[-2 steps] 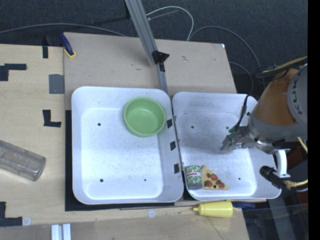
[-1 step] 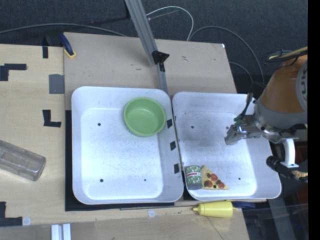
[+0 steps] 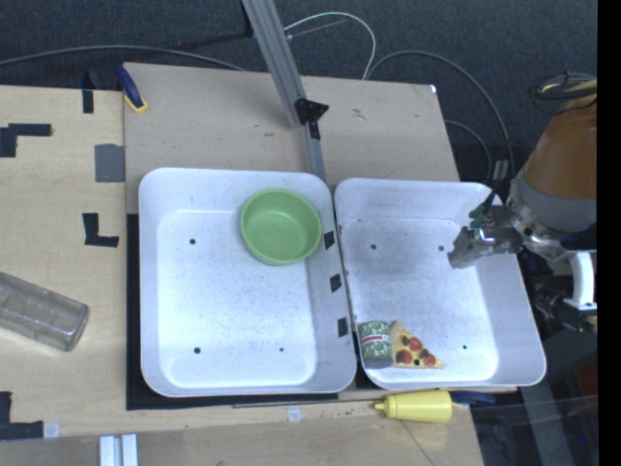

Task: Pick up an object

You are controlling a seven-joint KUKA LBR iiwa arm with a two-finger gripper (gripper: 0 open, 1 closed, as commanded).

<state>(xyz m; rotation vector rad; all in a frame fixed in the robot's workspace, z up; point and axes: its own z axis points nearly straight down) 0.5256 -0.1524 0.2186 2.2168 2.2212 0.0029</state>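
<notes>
My left white bin holds a green bowl near its top right. My right white bin holds a pizza slice toy and a small green packet whose writing is too blurry to read. My gripper hangs above the right bin's far side, touching nothing; I cannot tell how open it is.

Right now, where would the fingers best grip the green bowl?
Take the green bowl by its rim, coming straight down with one finger inside and one outside. It sits upright and open in the left bin, apparently too wide to span; the near rim looks clear of the wall.
</notes>
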